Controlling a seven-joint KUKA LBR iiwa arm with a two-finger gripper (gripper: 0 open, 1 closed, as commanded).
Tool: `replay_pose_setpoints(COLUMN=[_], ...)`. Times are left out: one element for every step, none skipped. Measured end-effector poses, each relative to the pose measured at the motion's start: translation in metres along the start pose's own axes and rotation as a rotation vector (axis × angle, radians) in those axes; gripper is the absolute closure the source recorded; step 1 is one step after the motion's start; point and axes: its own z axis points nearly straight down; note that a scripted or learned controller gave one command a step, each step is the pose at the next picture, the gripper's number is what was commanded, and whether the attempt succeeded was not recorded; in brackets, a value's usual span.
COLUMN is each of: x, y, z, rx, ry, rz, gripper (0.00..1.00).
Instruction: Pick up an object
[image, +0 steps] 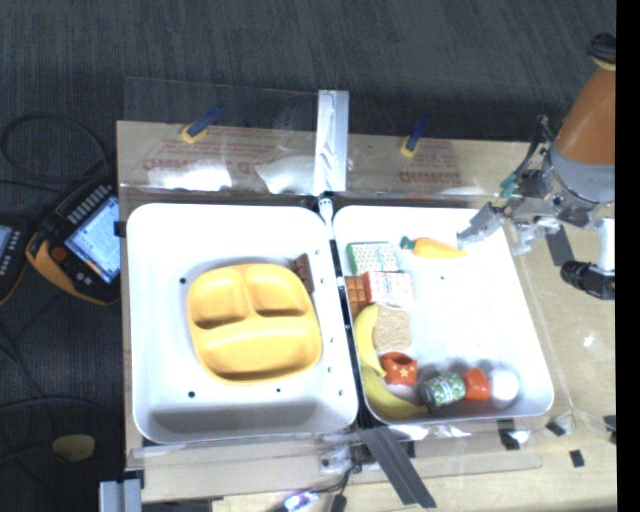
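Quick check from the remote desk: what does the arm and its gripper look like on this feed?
The arm has an orange section above a grey metallic wrist. Below the wrist sits a cluster of grey and black hardware with thin cables and a small green spot. The gripper ends in slim light grey fingers. A black rounded part shows at the arm's top edge.

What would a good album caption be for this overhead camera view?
A grey-and-orange arm's gripper hovers near a toy carrot in the right bin; a yellow tray sits in the left.
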Motion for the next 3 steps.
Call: replay_pose_setpoints(x=[0.048,0.112,0.089], y=[0.032,0.004,0.018], z=[0.049,0.053,0.108], rx=[0.001,0.001,0.001], ry=[-0.001,0.0,-0.001], rz=[-0.048,-0.018,-0.074], gripper=[0.0,0.0,0.0])
